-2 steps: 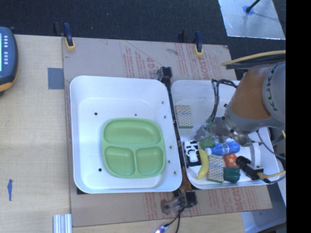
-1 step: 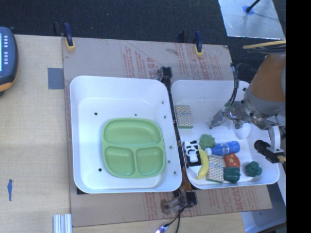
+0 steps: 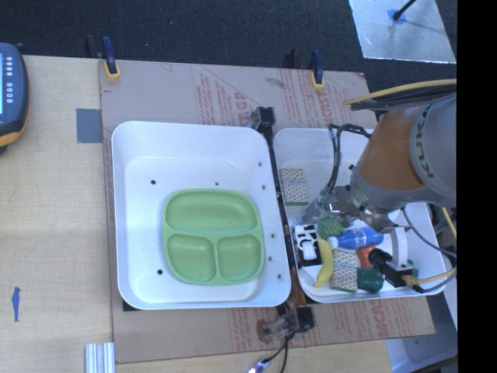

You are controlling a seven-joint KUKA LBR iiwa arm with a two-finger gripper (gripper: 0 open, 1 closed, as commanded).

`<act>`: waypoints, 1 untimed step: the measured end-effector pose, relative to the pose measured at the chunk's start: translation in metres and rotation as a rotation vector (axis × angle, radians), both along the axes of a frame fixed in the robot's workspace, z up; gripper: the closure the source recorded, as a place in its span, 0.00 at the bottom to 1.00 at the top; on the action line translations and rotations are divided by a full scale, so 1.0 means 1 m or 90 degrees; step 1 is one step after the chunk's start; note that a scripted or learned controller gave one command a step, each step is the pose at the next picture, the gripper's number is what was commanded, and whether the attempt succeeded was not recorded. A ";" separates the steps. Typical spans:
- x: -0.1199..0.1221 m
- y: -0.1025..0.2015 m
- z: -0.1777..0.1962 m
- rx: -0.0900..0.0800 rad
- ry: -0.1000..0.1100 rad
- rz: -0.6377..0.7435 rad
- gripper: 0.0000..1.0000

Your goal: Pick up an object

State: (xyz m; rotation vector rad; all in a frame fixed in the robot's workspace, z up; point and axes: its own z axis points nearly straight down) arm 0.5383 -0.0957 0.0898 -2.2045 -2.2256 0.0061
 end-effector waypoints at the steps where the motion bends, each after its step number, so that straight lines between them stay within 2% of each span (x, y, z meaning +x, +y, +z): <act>1: 0.076 -0.033 0.003 -0.004 -0.008 -0.002 0.00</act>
